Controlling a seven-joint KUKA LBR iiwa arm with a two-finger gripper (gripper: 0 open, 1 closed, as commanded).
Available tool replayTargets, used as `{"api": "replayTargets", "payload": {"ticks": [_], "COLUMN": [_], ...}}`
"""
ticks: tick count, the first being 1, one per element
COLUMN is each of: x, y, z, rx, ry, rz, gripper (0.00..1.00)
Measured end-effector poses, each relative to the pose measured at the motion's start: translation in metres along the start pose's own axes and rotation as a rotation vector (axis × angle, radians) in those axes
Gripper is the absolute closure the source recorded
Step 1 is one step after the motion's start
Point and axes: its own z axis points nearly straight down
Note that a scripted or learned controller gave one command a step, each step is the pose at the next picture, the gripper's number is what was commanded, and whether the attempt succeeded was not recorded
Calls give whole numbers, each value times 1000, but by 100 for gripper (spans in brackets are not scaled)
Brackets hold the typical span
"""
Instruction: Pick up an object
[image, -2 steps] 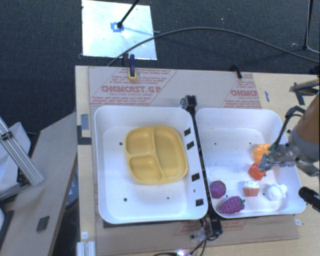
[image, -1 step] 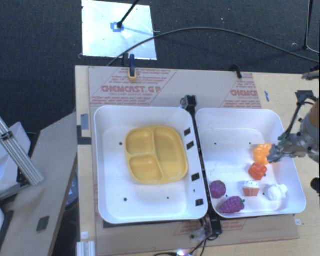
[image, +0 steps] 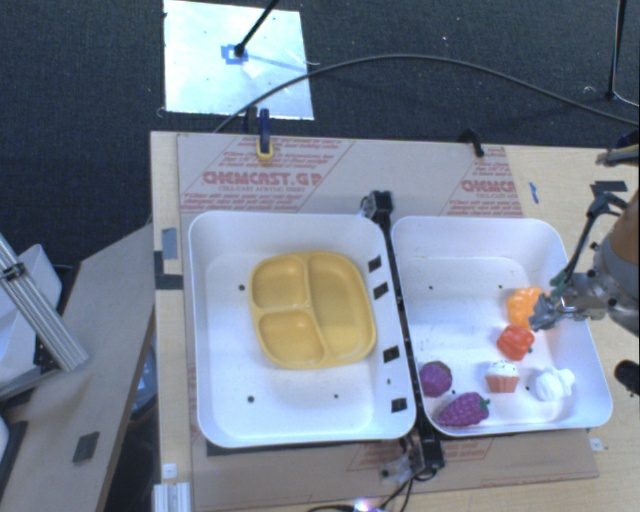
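Observation:
In the right bin (image: 470, 240) lie several small toys. An orange toy (image: 520, 303) sits near the right wall, with a red-orange pepper (image: 515, 343) just below it. Along the front are a purple round fruit (image: 435, 378), a purple grape bunch (image: 462, 409), a small cupcake (image: 503, 377) and a white toy (image: 553, 384). My gripper (image: 547, 312) reaches in from the right and hangs right beside the orange toy, just above the pepper. Nothing shows held in it.
The left bin (image: 225, 260) holds a yellow divided plate (image: 311, 308). A black hinge strip (image: 392, 320) runs between the two bins. The arm's grey wrist (image: 612, 290) stands over the right bin's right wall.

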Motion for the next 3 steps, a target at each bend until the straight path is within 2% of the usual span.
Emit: {"api": "replayTargets", "payload": {"ticks": [1,2,3], "x": [48,103,160], "y": [-5,5,5], "z": [-10,-7,-20], "rx": [-1,-1,-2], "ry": [2,2,3], "rz": [-7,-8,-9], "gripper": [100,100,100]}}
